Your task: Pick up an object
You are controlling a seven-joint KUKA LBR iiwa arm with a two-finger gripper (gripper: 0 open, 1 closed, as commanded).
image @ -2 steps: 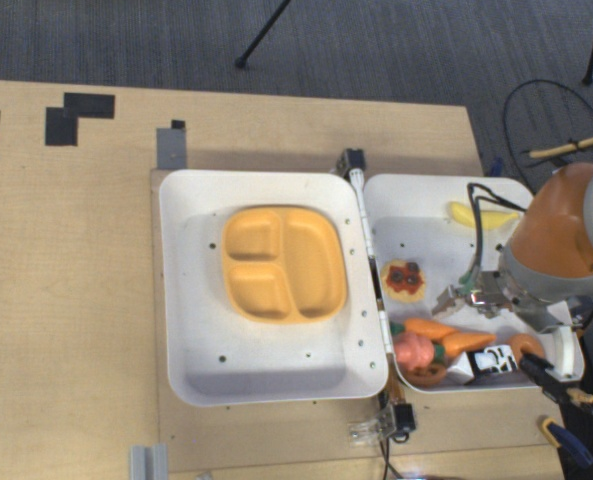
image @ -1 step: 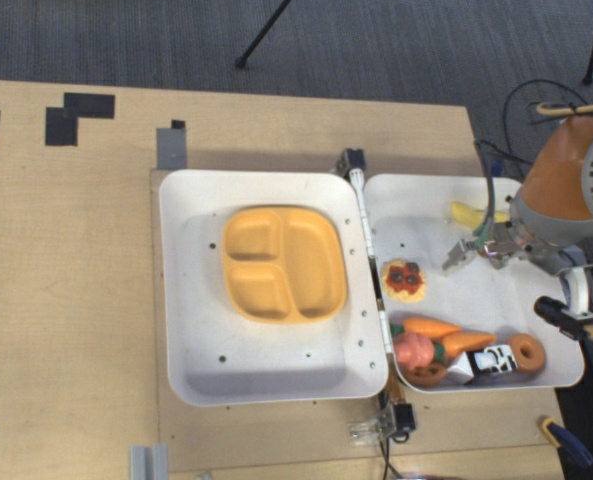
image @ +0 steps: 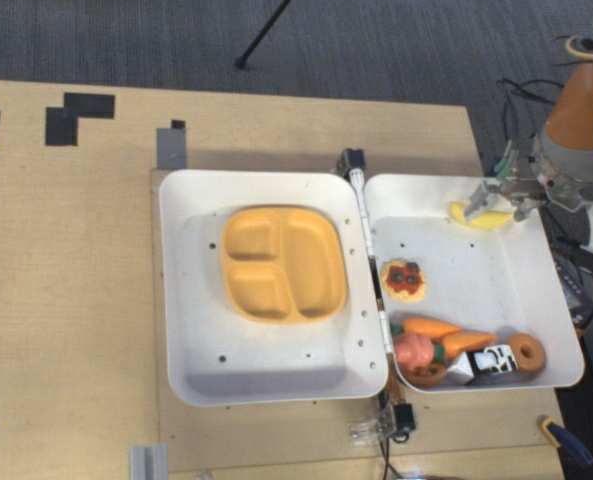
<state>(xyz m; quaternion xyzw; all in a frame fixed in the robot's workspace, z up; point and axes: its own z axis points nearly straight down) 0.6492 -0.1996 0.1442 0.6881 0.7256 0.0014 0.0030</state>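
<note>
Overhead slanted view of the bench with two shallow white bins side by side. The left bin (image: 191, 368) holds a yellow divided plate (image: 281, 264) near its centre. The right bin (image: 551, 298) carries the loose objects: a yellow banana-like piece (image: 484, 218) near the bin's 12 o'clock edge, a small round pizza toy (image: 404, 280) at about 9 o'clock beside the dividing wall, and a cluster along the 6 o'clock edge comprising an orange carrot (image: 431, 327), a pink rounded toy (image: 412, 349), a black-and-white item (image: 490, 361) and a brown doughnut (image: 526, 353). The arm (image: 581, 118), grey with an orange band, enters from 3 o'clock of the frame, and its gripper (image: 504, 196) sits low over the far corner of the right bin, directly at the banana-like piece, with metal fingers touching or just above the piece's 1 o'clock end. Whether the fingers are spread or closed cannot be told at this size, and the piece appears to lie on the bin floor, not lifted. Judged step: the grasp attempt itself, with the gripper at the chosen object and the lift not yet made. The next move would call for the fingers to close squarely across the narrow body of the piece and then rise straight up; a low, curved, smooth shape lying close to the bin wall may slip out or be pushed aside, so a centred grip matters.
</note>
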